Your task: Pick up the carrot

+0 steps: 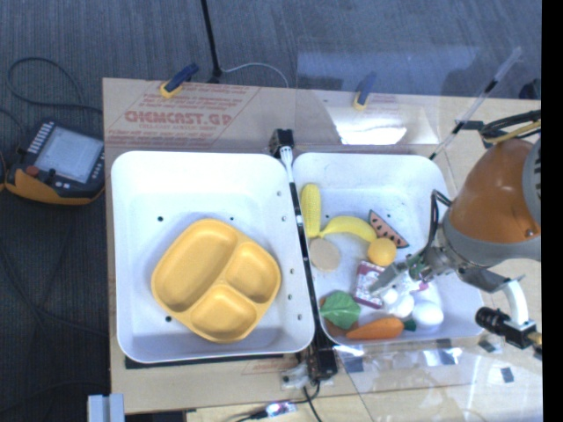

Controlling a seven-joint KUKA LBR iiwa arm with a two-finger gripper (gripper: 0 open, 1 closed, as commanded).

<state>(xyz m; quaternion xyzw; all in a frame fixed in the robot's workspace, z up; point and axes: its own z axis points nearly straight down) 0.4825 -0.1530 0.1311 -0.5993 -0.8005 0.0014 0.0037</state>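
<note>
Two slim grey fingers of the two-finger gripper reach leftward into the right-hand shallow white bin, spread slightly apart with nothing between them; they hang over a small red-and-white packet and a cluster of white egg-like pieces. Just below and a little left of the tips lies the orange plastic carrot, flat on the bin floor near the front wall, its long axis running roughly left to right, its left end touching a green leafy toy.

Judging by its look, the carrot is light, rigid and smooth (likely a hollow toy), so it may slip or roll if pinched off-centre; the thicker middle, gripped across its narrow width, seems the safest hold, though the white pieces beside its right end crowd the approach.

Further out sit a small orange ball, a yellow banana, a tan round disc, a yellow corn cob and a watermelon slice; the left bin holds a yellow divided plate.
</note>
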